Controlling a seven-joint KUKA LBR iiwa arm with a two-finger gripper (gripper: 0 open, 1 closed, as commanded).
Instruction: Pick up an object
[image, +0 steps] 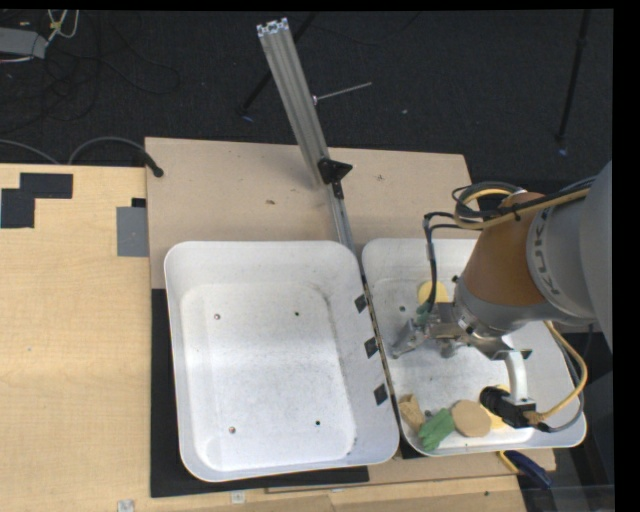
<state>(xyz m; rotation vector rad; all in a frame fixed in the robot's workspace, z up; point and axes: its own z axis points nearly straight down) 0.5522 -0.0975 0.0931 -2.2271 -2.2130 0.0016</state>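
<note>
Gripper (412, 335): low inside the right bin (566, 432) — open or closed, cannot tell.
Yellow object (433, 292): just beyond the gripper.
Green object (435, 430), tan disc (470, 418): near front rim — apart from gripper.

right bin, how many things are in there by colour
yellow: 1, the yellow piece
tan: 2, the small tan chunk and the tan disc
green: 1, the green piece
total: 4
</note>
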